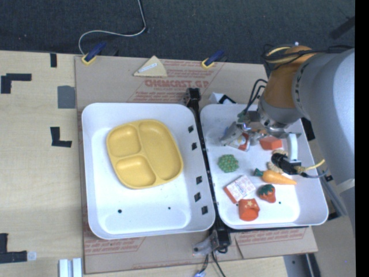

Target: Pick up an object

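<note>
Claw [238, 133] low in right bin [311, 209], green toy [228, 163] just below

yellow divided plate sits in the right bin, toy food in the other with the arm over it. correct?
Not quite. The camera view shows the yellow three-compartment plastic plate in the left white bin, not the right. The toy food, such as the green broccoli piece and orange carrot, lies in the right white bin, with the grey arm over it.
</note>
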Controlling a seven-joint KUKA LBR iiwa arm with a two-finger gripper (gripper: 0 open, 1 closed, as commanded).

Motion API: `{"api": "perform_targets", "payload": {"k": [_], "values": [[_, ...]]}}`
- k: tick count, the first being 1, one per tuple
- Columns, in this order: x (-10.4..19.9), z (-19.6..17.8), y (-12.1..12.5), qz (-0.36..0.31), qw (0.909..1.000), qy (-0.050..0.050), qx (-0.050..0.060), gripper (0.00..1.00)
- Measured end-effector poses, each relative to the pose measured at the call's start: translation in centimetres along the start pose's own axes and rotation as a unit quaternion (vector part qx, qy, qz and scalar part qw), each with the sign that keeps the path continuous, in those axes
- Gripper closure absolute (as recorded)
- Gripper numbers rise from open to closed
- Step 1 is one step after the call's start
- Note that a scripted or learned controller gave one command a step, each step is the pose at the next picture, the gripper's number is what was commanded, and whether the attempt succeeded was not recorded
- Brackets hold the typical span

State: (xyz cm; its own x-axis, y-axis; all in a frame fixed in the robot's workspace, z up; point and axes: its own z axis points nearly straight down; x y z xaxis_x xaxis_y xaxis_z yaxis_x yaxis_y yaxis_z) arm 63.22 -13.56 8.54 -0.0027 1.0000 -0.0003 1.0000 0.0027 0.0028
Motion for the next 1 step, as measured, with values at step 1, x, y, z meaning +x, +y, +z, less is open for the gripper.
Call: {"api": "perform_targets", "payload": {"k": [1], "values": [[0.07,-0.94,0.0,-0.001,1.0,0.0,0.0,1.0]]}}
